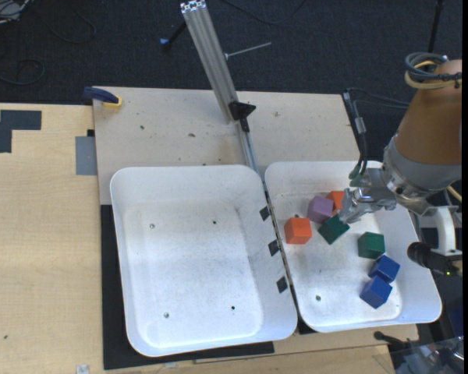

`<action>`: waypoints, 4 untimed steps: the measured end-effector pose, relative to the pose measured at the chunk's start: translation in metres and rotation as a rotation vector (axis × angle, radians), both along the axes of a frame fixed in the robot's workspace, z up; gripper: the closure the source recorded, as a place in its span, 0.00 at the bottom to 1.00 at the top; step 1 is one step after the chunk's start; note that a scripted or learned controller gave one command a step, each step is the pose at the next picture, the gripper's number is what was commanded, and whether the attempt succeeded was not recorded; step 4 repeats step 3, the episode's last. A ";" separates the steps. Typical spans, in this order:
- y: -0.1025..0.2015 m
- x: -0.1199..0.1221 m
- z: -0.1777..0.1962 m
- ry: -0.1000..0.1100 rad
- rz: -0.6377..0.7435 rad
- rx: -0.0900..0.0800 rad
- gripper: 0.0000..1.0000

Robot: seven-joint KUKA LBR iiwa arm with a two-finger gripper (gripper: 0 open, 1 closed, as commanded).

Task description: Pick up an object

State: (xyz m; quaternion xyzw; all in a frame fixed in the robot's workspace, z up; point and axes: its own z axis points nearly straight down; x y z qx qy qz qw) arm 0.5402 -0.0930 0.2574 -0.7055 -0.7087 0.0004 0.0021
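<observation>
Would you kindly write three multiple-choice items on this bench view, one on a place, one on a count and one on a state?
1. Which shallow white bin holds the blocks?
A. the one on the view's left
B. the one on the view's right
C. both

2. How many blue blocks lie there?
A. one
B. two
C. four

3. How does the dark green block under the end effector sit?
A. tilted
B. stacked on a blue block
C. outside the bins

Key: 1 B, every block lies in the right bin. 2 B, one blue block lies beside another blue block. 3 A, the dark green block sits with a corner raised, just below the end effector, near the orange cube and the purple cube.
</observation>
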 end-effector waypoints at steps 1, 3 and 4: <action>0.045 0.005 -0.016 0.001 -0.001 0.000 1.00; 0.154 0.017 -0.031 0.003 0.000 0.000 1.00; 0.154 0.017 -0.031 0.003 0.000 0.000 1.00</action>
